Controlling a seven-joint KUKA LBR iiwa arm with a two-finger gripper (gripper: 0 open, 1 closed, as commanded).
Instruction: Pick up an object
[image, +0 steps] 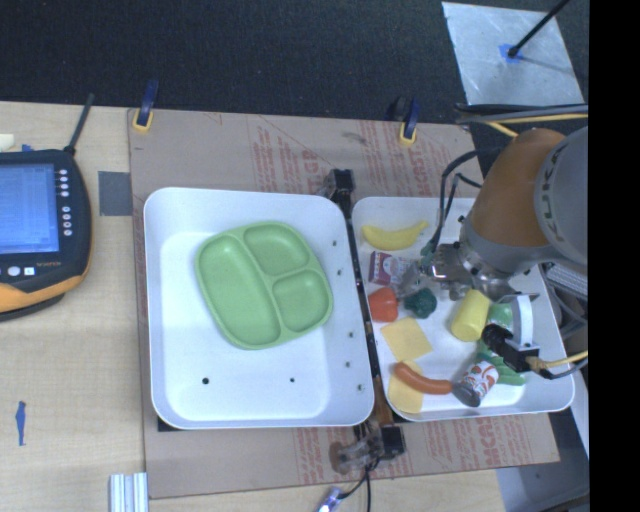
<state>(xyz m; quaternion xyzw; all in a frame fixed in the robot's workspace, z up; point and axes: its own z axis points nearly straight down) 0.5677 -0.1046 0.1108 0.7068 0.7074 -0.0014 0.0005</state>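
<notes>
The arm (525, 200) reaches in from three o'clock and hangs over the right bin (545, 400), with the claw (437, 268) down near the bin's middle; whether it is spread or pressed together, I cannot tell, and nothing shows pinched in it. Toys crowd that bin. Just at six o'clock of the claw lies a dark green piece (421, 301), with a red tomato (383, 303) at about eight o'clock and a small red-and-white packet (382, 267) at nine o'clock, close by. A banana (394, 236) lies at eleven o'clock, near the bin's far edge. A yellow cylinder (469, 315) sits at four o'clock, beside the arm's wrist. Further toward six o'clock come a yellow cheese slice (406, 339), a sausage (423, 379) and a little can (477, 381) tipped on its side. The left bin (170, 400) carries a green divided plate (264, 284), well apart from the claw. A tablet (35, 228) lies on the table (70, 400) at nine o'clock
</notes>
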